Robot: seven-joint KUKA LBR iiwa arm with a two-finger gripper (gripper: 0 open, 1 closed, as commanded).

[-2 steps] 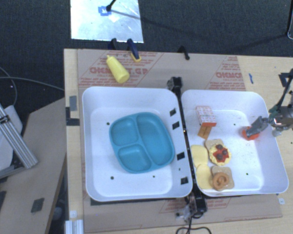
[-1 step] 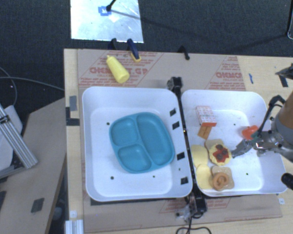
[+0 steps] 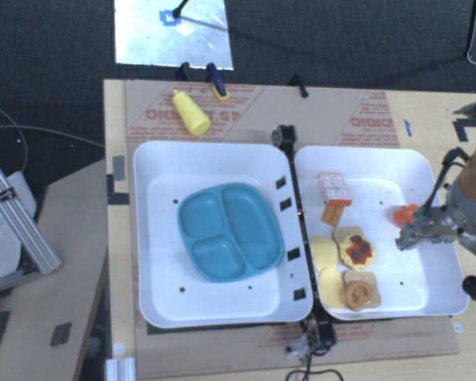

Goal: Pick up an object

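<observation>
Jaws: the gripper (image 3: 410,237) hangs low over the right bin's (image 3: 389,169) right half, reaching in from the right; whether the jaws are open or closed cannot be told from this slant, and nothing shows between them
Nearest thing: a small orange-red piece (image 3: 404,213) lies just up and left of the jaws, near them, touching or apart I cannot tell
Other candidates: toy pizza slice (image 3: 358,250), doughnut on toast (image 3: 360,293) and pale yellow slices (image 3: 325,252) lie further left; orange block (image 3: 335,212) and pink wafer box (image 3: 333,186) sit up-left
Long axis: the orange-red piece looks too small to judge
Left bin (image 3: 166,173): holds a blue divided plate (image 3: 230,230), well apart
Likely move: a short shift up-left
</observation>
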